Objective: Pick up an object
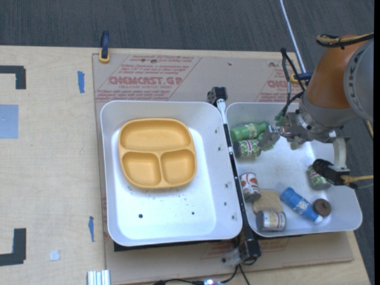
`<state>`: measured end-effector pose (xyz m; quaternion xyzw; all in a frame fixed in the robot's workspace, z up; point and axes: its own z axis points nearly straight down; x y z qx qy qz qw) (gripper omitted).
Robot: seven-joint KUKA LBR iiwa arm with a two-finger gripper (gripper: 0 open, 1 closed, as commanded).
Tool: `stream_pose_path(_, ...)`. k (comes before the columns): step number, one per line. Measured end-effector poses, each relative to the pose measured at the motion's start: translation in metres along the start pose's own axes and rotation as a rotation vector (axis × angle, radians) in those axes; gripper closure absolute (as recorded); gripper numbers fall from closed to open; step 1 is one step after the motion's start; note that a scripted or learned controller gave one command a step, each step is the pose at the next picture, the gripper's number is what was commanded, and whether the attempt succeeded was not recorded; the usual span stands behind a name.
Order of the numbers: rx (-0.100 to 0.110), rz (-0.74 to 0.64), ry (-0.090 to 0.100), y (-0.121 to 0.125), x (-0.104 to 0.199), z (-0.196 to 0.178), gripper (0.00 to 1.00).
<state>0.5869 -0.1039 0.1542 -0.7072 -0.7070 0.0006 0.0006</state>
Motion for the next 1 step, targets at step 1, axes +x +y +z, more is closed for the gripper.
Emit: stream_pose_path(1, -0.006, -0.001, 0.0, -0.0145, 0.0064, 0.0671, 0.0)
